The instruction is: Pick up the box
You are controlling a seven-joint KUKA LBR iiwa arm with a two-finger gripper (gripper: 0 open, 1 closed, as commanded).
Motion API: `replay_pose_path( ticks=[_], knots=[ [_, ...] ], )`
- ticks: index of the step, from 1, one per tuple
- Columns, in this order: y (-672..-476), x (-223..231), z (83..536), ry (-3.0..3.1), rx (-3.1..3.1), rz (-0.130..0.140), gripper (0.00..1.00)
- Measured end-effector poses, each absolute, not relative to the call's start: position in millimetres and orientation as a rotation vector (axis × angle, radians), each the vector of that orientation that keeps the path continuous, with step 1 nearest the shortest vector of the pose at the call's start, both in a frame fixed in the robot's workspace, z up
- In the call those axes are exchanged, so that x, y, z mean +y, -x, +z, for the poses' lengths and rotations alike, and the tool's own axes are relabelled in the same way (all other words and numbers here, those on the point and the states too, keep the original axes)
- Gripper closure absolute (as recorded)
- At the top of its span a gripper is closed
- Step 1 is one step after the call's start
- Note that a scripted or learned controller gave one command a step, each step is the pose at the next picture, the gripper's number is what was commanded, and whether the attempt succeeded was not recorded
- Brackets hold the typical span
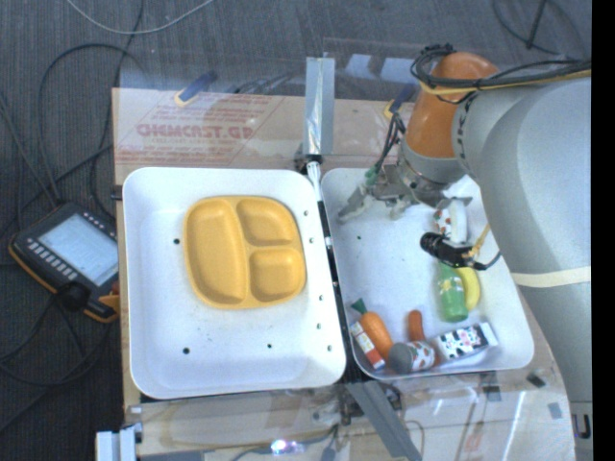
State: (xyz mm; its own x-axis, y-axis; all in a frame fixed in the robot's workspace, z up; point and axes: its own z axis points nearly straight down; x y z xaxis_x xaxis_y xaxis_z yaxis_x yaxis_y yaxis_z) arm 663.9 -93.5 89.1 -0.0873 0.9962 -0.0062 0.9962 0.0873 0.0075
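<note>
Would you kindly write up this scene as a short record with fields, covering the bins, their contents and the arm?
left bin: holds a yellow divided tray
right bin: toys along the near and right sides
box: black and white, lying flat at the near right corner
carrots: two, at the near edge, left of the box
green bottle: by the right wall, next to a banana
end effector: over the far end of the right bin, apart from the box
</note>
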Motion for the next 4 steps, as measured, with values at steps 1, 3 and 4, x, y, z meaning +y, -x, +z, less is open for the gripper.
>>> replay_pose_path(
  ticks=[1, 3, 4],
  knots=[
    [-600.4, -102.9, 89.6, -2.287, 2.139, 0.004, 0.00],
    [-492.3, -102.1, 89.8, -2.329, 2.101, 0.004, 0.00],
    [-556.1, -100.5, 89.7, -2.309, 2.114, 0.010, 0.00]
  ],
)
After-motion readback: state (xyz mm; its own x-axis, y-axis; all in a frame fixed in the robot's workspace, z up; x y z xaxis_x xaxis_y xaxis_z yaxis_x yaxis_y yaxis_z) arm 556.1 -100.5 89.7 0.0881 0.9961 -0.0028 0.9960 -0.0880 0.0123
